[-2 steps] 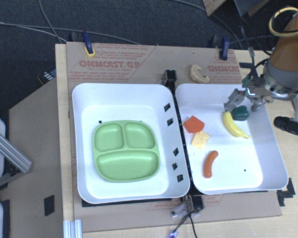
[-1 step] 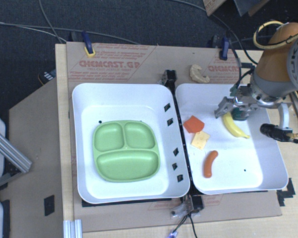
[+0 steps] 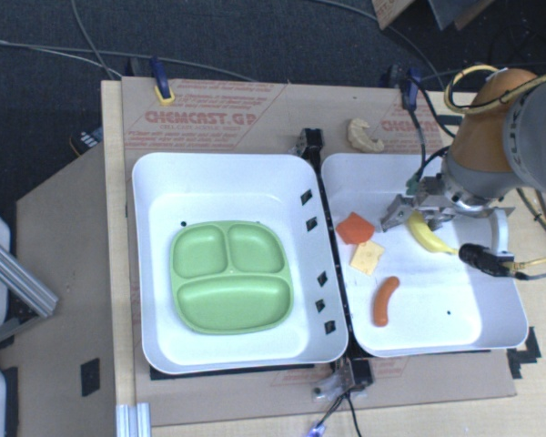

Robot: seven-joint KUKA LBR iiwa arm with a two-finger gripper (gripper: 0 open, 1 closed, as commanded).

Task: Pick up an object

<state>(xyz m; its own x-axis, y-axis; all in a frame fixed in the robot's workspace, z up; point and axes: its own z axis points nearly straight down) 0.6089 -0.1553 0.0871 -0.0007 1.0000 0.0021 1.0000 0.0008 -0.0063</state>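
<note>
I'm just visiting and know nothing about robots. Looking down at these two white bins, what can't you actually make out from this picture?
- Whether the gripper holds the banana: the wrist covers the banana's upper end in the camera view.
- Whether the jaws are open or shut: hidden under the arm's own body.
- The arm beyond the wrist: cut off by the right edge.
- What the beige lump behind the right bin is: too small to tell.

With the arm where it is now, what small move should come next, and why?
Probably lower the gripper straight onto the banana and close. It hangs just above the banana in the right bin, nothing visibly between its fingers; the sausage and cheese slice lie farther off.
</note>
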